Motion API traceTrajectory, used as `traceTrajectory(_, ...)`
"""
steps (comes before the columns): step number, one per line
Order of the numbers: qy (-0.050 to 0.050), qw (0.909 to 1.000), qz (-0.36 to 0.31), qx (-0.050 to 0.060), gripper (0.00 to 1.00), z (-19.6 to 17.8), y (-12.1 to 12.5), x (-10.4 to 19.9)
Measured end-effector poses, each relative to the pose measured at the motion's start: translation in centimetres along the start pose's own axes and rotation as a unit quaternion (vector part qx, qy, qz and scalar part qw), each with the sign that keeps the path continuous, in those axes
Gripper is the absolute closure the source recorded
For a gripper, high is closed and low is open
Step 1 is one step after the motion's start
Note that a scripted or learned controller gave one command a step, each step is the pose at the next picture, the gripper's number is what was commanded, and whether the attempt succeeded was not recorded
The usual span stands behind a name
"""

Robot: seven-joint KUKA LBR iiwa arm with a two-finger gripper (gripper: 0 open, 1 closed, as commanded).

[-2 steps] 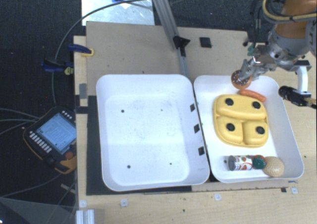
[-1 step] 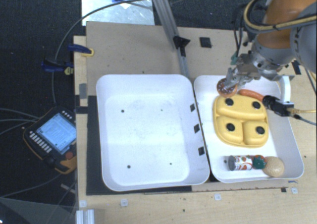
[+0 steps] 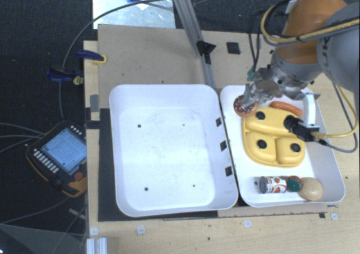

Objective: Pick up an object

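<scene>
1. Donut [image 3: 244, 105], brown with pink, at the far left corner of the right bin [image 3: 336, 175], touching or just under the gripper [image 3: 252, 94]; grip state impossible to tell.
2. Arm [image 3: 323, 28], grey with an orange band, reaching in over the right bin's far end.
3. Left bin [image 3: 121, 101], white, beside the right one.
4. Yellow block [image 3: 274, 139] with dark spots, mid right bin, just beside the donut.
5. Pendant [image 3: 59, 154], off the bench at left.
6. Can [image 3: 273, 184], red and white, lying at the near end.
7. Tan ball [image 3: 311, 189], just beside the can.
8. Orange stick [image 3: 287, 107], at the block's far edge.
</scene>
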State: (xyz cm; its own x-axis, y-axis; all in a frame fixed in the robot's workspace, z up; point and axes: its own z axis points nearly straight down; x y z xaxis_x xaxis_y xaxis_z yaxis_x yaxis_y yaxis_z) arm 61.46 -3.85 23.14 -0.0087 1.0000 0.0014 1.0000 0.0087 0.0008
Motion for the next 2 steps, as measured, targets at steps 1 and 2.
traceTrajectory(1, 0.001, 1.0000, -0.001, 0.001, 1.00, -0.3, -2.4, 5.5)
traceTrajectory(2, 0.000, 1.0000, -0.001, 0.002, 1.00, 0.8, -4.4, 10.6)
